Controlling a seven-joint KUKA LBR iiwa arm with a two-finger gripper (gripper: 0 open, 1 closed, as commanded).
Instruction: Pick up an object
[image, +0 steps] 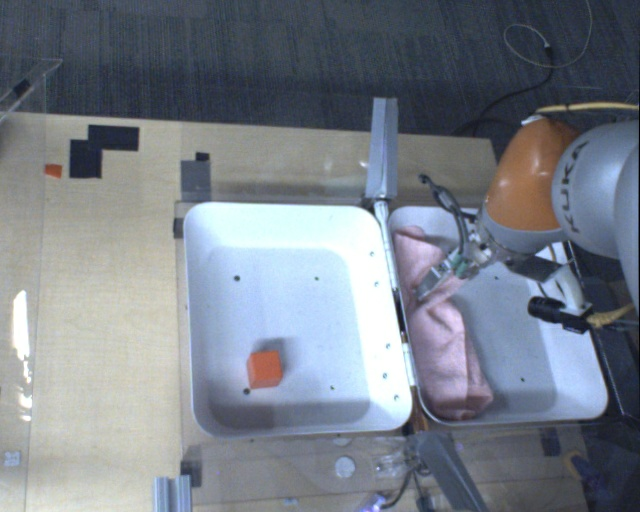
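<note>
The two-finger gripper (440, 278) sits right on the folded pink cloth (441, 330) in the right white bin (560, 395); can't tell if it's open or closed. A small orange block (265, 369) lies in the left white bin (300, 235), near side.

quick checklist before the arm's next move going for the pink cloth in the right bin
1. Target in view: the rolled pink cloth lies along the left side of the shallow white right bin: ok.
2. Gripper over target: the two-finger gripper sits above the cloth's upper half: ok.
3. Cloth between the fingers: cannot tell.
4. Contact with the cloth: cannot tell from this slant.
5. Room beside the bin wall: the cloth lies close against the divider next to the shallow white left bin; tight: not ok.
6. Other objects out of the way: the small orange block sits in the left bin, apart: ok.
</note>
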